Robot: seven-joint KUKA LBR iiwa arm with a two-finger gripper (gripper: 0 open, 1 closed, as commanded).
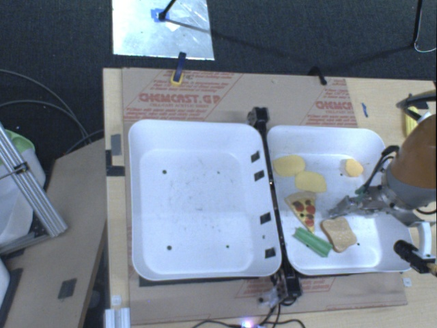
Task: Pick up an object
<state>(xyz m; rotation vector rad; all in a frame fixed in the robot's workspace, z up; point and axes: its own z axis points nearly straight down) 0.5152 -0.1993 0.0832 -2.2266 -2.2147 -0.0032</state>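
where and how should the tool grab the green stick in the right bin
Probably grip the green stick at its middle, across its narrow width, coming straight down from above. It lies flat on the floor of the right bin, slanted, so fingers turned crosswise to its length should fit either side. Its upper right end is close to the bread slice, and the pizza slice lies just above it, so avoid that end.

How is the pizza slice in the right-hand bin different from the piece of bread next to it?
The pizza slice is a triangle, yellow with red spots; the bread slice is a rounded tan piece without spots. The pizza slice lies nearer the divider between the bins; the bread slice lies further right, just below the gripper. Both are toy foods lying flat in the right bin.
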